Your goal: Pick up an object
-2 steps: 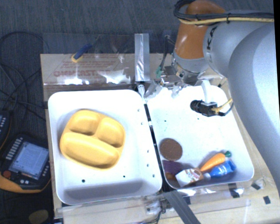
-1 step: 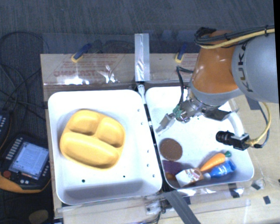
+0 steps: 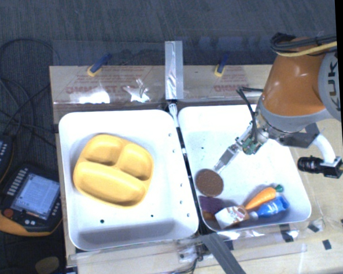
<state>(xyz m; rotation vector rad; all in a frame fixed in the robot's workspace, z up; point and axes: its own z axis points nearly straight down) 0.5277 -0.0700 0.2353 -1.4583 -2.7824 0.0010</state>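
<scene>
- white right bin (image 3: 274,118) is bearing the arm's gripper (image 3: 221,161), which is hanging over its middle, just at 1 o'clock of a brown disc (image 3: 209,182).
- gripper fingers: cannot tell whether spread or pressed together; nothing is showing between them.
- brown disc is lying at the bin's 8 o'clock side.
- carrot (image 3: 260,197), blue bottle (image 3: 271,207) and a white packet (image 3: 229,215) are lying along the 6 o'clock wall.
- left bin (image 3: 78,226) is holding a yellow loaf-like object (image 3: 112,169).

Purple object (image 3: 209,205) partly behind bottle (image 3: 254,211)
</scene>
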